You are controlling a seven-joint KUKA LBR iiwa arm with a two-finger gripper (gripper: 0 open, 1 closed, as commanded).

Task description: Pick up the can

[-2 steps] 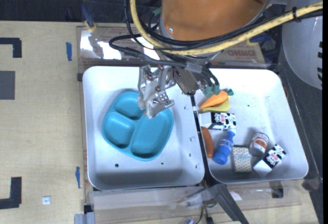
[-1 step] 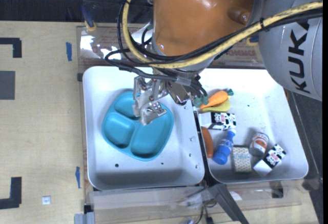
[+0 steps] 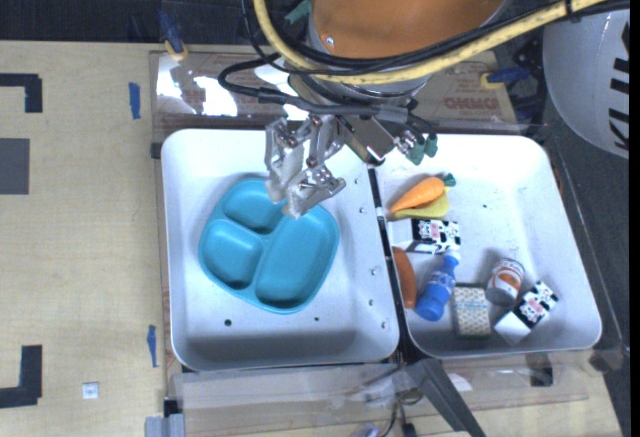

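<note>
The can (image 3: 507, 277), small with a red-and-white label and a metal top, lies in the right bin (image 3: 560, 225) near its front right corner. My gripper (image 3: 298, 197) hangs over the left bin (image 3: 190, 175), just above the back edge of a blue divided plate (image 3: 268, 250). That puts it far to the left of the can. The fingers stand slightly apart with nothing between them.
Around the can in the right bin lie a carrot (image 3: 420, 193), a black-and-white carton (image 3: 437, 235), a blue bottle (image 3: 438, 290), a brown sausage (image 3: 403, 275), a grey-tan block (image 3: 470, 310) and a cow-patterned box (image 3: 530, 310). The arm's orange body and cables loom over the bins' back edge.
</note>
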